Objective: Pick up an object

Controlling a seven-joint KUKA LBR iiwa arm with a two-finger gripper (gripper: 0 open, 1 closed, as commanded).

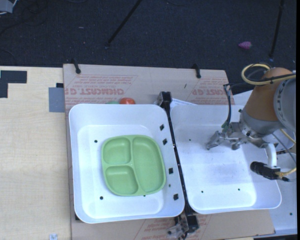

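Over the right bin (225,184), the gripper (213,143) hangs low near its back half; finger state cannot be determined. Nothing is visible between them. A green divided plate (133,165) lies flat in the left bin (85,134).

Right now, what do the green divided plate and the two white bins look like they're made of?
Green divided plate: likely molded plastic, matte; uniform pale green with soft rounded ridges between its three compartments.
Left white bin and right white bin: probably thin formed plastic, smooth with a slight sheen; rounded corners and curved walls suggest this, though painted metal can't be excluded.
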